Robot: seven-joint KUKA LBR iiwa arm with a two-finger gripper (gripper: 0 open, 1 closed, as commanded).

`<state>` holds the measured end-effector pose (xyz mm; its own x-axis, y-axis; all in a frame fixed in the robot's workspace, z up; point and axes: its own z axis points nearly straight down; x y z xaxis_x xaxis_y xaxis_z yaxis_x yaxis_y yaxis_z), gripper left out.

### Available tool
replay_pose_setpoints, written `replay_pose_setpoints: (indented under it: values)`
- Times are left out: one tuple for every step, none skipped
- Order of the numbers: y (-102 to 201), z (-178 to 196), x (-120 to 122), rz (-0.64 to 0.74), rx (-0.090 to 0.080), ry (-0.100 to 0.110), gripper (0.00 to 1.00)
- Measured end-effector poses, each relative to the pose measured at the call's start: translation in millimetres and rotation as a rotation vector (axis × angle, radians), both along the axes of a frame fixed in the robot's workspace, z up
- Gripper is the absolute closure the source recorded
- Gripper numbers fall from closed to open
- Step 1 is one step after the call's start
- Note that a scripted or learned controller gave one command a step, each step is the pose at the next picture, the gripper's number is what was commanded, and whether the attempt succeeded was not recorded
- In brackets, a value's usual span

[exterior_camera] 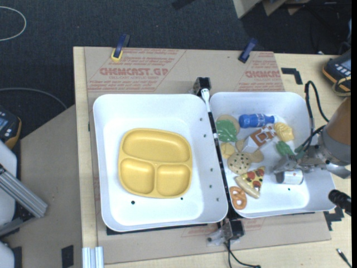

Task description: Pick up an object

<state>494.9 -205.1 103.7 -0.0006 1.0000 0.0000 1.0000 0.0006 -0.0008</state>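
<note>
— Arm (341, 135) condition?
— Grey casing, rounded; the surface looks smooth, no markings legible.
— Cabling?
— One black cable (310, 102) loops along its upper side.
— The end tool?
— The gripper (283, 169) is dark metal at the fingers, with a pale silver cylindrical part beneath. Detail is too small for screws.

I see the hand (285, 169) low in the right shallow white bin (295, 202), among toy foods: a blue plastic bottle (255, 120), a pizza slice (250, 182), a pretzel (237, 196). The left white bin (111, 205) holds a yellow three-compartment tray (155, 162).
</note>
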Motion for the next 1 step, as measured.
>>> replay_pose_setpoints:
  values:
    - [-0.8,10.1,1.2,-0.002,-0.003,-0.005,1.0]
